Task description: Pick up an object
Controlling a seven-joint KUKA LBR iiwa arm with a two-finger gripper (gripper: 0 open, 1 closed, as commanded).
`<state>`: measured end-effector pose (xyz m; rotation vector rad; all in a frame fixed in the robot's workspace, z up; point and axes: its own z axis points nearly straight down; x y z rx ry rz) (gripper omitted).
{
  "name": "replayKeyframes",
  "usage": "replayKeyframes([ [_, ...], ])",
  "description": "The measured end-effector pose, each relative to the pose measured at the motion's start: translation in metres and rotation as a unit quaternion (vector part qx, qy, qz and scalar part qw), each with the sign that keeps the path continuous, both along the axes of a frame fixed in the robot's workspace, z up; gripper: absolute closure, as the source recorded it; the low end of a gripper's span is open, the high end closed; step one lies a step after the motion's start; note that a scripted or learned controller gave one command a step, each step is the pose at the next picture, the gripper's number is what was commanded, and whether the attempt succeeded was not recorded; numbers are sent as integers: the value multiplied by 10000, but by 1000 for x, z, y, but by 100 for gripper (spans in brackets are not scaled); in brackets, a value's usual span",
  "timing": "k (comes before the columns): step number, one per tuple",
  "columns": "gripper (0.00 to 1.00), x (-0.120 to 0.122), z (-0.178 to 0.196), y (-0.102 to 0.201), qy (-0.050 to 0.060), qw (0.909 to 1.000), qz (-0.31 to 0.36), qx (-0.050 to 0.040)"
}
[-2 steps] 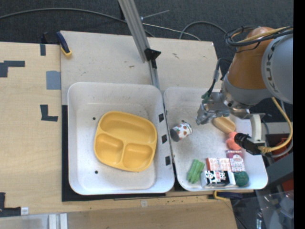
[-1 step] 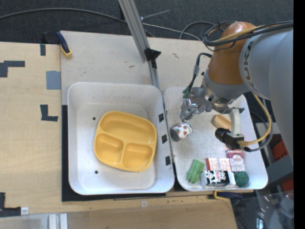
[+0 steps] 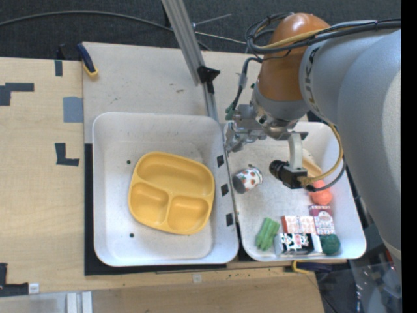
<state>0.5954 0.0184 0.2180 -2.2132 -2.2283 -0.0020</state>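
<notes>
1. While the arm [image 3: 339,77] reaches in from 3 o'clock, its gripper [image 3: 251,132] hangs over the right bin [image 3: 348,240] at the bin's 11 o'clock corner, close to the wall shared with the left bin [image 3: 111,240]. I cannot tell whether it is open or closed, and nothing shows in its grasp.
2. Judging by that, the pick is not yet done: every object lies in a bin, and the descent, grasp and lift are all left.
3. Nearest the gripper, at its 6 o'clock, a small rounded white toy [image 3: 247,178] with dark and red marks looks hard and smooth.
4. At the right bin's 6 o'clock edge lie a ridged green piece [image 3: 266,233], 2 printed boxes [image 3: 307,224], flat-sided, and a fuzzy-looking green ball [image 3: 330,243]; an orange ball [image 3: 320,196] sits at 3 o'clock.
5. A yellow tray [image 3: 171,192], glossy plastic with 3 rounded compartments, lies flat in the left bin.
</notes>
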Motion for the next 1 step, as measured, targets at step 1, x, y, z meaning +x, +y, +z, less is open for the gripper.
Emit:
replayKeyframes([
  [1, 100, 7, 1, 45, 6, 10000, -2, 0],
])
